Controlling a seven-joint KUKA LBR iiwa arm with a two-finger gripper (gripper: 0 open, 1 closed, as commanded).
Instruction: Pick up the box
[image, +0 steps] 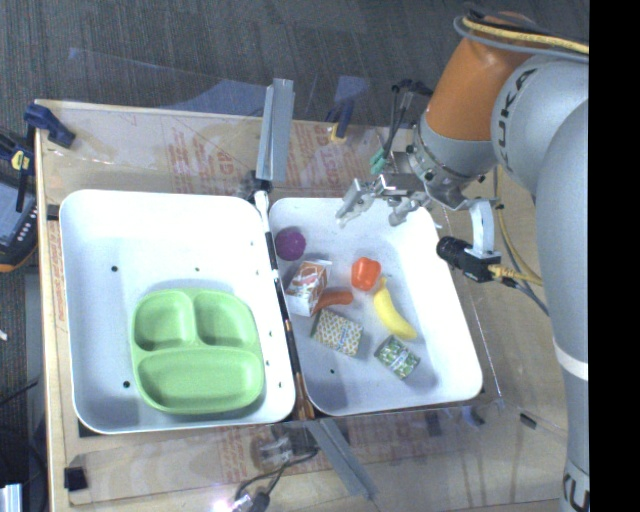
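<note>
Evidently your two-finger metal gripper (377, 201) hangs spread and empty over the upper rim of the right-hand shallow white bin (455, 340), presumably staged high, while the small patterned cardboard box (337, 332) lies at mid-bin, well apart below it.

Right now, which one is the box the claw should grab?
Look in the right white bin. Near its middle lies the box, flat and patterned, just below the carton. Unlike the smaller green packet to its right, it is tan and bigger.
</note>
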